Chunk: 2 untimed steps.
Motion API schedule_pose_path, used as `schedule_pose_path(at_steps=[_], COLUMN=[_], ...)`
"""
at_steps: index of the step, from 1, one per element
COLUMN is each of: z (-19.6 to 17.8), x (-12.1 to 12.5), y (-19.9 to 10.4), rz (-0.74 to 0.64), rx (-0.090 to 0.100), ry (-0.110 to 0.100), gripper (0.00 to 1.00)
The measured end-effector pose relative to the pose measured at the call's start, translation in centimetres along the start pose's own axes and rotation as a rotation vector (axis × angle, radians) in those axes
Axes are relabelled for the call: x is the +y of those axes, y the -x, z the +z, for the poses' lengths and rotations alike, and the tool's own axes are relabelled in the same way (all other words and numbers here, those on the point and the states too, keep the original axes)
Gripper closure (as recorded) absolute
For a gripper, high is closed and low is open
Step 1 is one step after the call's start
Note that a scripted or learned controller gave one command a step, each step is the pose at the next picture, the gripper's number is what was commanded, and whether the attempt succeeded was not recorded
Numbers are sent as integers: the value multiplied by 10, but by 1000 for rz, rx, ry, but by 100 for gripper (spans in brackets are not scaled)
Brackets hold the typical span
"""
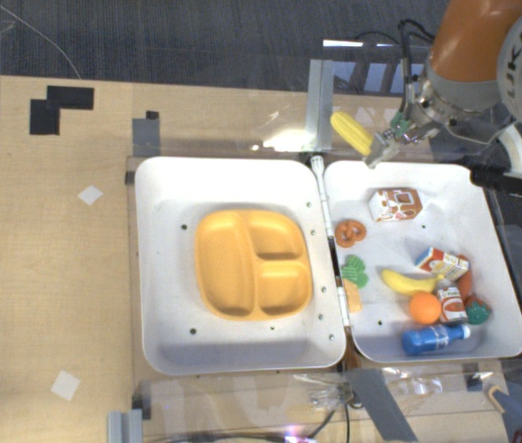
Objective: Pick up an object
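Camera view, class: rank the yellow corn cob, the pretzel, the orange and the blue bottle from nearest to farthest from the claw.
1. Yellow corn cob: beside the claw, above the bins.
2. Pretzel: right bin, left side.
3. Orange: right bin, lower part.
4. Blue bottle: right bin's near edge.

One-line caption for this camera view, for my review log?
Pincer holds a yellow corn cob above the right bin's far edge; yellow tray sits in left bin.

You have a yellow corn-like piece (350, 133) at the upper middle of the frame, tilted with its lower end toward the right, above the right bin's far rim; it seems pinched at the pincer (378, 150) tips.
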<state>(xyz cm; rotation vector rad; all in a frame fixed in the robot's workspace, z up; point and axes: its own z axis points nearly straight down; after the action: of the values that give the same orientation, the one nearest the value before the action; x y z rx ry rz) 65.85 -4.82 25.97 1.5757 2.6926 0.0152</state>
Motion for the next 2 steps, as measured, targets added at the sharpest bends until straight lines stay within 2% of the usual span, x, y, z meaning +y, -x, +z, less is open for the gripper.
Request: schedule_pose_path(at_steps=[1,2], z=[-13,2], x=[3,-40], y=[0,-45], rz=[-8,-259], rx=[-5,13], ry=[7,-12], gripper=[100,100])
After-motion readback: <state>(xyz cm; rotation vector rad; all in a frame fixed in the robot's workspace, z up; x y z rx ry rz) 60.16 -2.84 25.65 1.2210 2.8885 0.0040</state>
